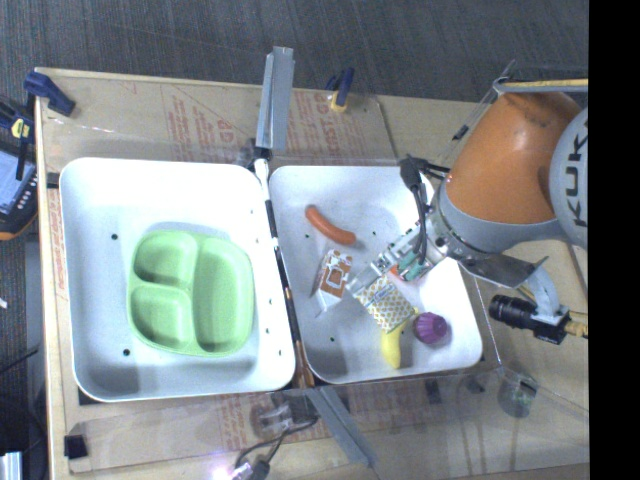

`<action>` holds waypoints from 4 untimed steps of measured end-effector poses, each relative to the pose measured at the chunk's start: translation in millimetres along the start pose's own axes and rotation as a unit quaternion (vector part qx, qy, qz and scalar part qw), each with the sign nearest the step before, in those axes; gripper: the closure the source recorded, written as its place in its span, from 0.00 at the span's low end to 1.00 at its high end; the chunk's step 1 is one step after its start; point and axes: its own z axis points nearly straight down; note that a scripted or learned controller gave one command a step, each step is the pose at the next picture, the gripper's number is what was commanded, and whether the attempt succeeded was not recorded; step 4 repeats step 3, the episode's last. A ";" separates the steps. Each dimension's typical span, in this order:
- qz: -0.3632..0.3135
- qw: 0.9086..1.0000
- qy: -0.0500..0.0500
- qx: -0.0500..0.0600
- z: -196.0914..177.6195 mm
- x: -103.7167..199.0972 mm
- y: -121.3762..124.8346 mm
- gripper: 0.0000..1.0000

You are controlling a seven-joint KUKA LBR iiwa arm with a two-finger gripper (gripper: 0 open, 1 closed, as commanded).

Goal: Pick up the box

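Note:
A small orange-and-white box (335, 273) lies flat near the middle of the right bin (330, 183). Just right of it lies a second, yellow-checkered packet (386, 304), tilted diagonally. My gripper (404, 261) hangs low in the right bin under the orange wrist band. It is directly over the checkered packet's upper end and a short way right of the orange-and-white box. From above I see nothing lifted off the bin floor.
A red sausage (330, 224) lies at the back of the right bin, with a yellow banana (391, 348) and a purple fruit (432, 328) at the front. The left bin (90, 183) holds a green divided plate (192, 292).

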 end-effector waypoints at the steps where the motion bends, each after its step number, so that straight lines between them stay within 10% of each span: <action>1: 0.309 0.951 0.001 0.002 7.2 -2.3 65.7 1.00; 2: 0.114 0.993 0.002 0.003 7.7 30.7 78.9 1.00; 3: 0.175 0.984 0.001 0.002 37.5 -6.1 128.9 1.00; 4: 0.175 0.984 0.001 0.002 37.5 -6.1 128.9 1.00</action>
